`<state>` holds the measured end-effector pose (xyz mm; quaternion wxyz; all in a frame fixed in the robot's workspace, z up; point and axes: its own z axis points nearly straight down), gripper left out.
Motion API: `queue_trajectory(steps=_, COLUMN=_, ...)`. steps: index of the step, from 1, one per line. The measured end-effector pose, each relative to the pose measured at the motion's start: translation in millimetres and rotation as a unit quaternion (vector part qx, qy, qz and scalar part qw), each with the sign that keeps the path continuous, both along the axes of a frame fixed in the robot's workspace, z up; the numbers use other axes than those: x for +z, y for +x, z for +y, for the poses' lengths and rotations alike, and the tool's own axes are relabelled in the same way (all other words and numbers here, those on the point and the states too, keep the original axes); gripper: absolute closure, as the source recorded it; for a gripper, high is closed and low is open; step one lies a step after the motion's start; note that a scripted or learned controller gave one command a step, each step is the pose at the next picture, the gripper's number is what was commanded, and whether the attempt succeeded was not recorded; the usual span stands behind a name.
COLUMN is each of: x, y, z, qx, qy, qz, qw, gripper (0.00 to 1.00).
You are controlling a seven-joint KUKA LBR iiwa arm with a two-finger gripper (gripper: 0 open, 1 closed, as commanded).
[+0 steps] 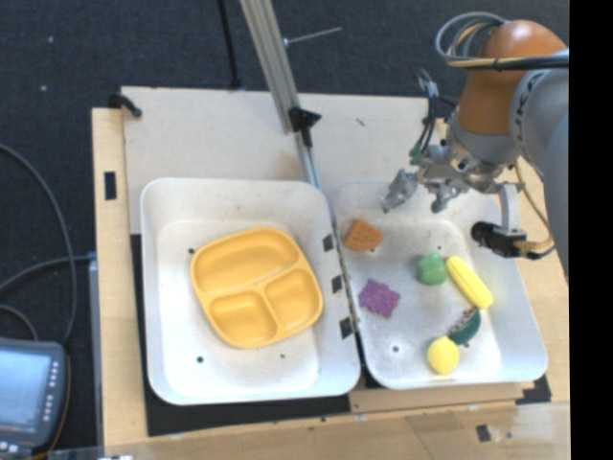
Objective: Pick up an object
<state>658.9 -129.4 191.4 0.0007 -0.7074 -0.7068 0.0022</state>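
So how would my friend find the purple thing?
Look in the right bin, the one with the small toys. The purple thing lies near its left edge, below the orange block. It is the only purple piece there, flat with bumpy edges.

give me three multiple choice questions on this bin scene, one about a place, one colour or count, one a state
1. Where does the yellow divided tray lie?
A. in the left bin
B. in the right bin
C. on the bench outside both bins

2. What colour is the small flat toy next to the divider between the bins?
A. blue
B. purple
C. red

3. How does the gripper stand to the objects?
A. it hangs above the far end of the right bin with nothing between its jaws
B. it grips the corn cob
C. it rests on the tray

Answers:
1 A, the tray sits inside the left bin.
2 B, it is plainly purple.
3 A, its open jaws are bare, apart from the orange piece below them.
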Motion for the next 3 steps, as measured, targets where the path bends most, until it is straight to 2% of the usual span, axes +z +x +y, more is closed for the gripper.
queue_trajectory(steps=2, x=-87, y=3, z=-13, qx=-0.002, qy=0.0006, qz=-0.005, qw=1.0, gripper=0.0)
queue_trajectory(steps=3, x=-73, y=4, z=-14, qx=-0.002, qy=-0.0004, qz=-0.007, qw=1.0, gripper=1.0)
